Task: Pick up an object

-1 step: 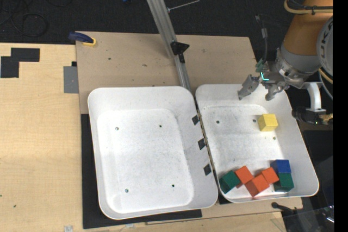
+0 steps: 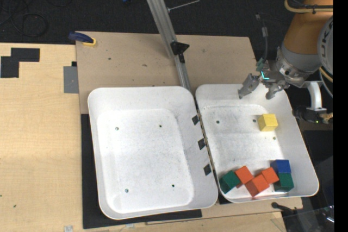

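2 white bins sit side by side; the right bin (image 2: 304,144) holds a yellow cube (image 2: 267,122), below the spread, empty gripper (image 2: 259,88).

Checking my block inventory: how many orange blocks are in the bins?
2, both in the right bin near its front edge: one orange block beside a green one, another just right of it. Others may hide underneath.

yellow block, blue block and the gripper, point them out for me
yellow block (image 2: 267,122), camera view, centre of its top face
blue block (image 2: 281,166), camera view, middle of its top face
gripper (image 2: 259,89), camera view, midway between its two fingertips
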Controlling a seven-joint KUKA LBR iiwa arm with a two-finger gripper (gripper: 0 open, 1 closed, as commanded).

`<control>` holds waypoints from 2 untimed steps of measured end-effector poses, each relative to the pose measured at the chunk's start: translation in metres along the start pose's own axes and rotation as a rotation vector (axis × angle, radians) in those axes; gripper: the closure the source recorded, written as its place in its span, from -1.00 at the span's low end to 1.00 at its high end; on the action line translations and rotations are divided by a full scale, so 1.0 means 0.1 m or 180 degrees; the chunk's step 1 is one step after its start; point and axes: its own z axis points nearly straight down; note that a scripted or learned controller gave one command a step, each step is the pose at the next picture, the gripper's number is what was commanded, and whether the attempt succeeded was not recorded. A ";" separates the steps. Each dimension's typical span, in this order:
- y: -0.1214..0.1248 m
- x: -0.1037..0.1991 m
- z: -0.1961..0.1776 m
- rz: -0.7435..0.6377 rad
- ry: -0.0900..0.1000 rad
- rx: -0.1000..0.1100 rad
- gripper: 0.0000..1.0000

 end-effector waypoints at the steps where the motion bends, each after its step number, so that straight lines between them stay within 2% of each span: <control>1: -0.06 0.02 0.45 0.0011 0.0003 0.0013 -1.00; 2: -0.05 -0.04 0.92 0.0014 0.0002 0.0013 -1.00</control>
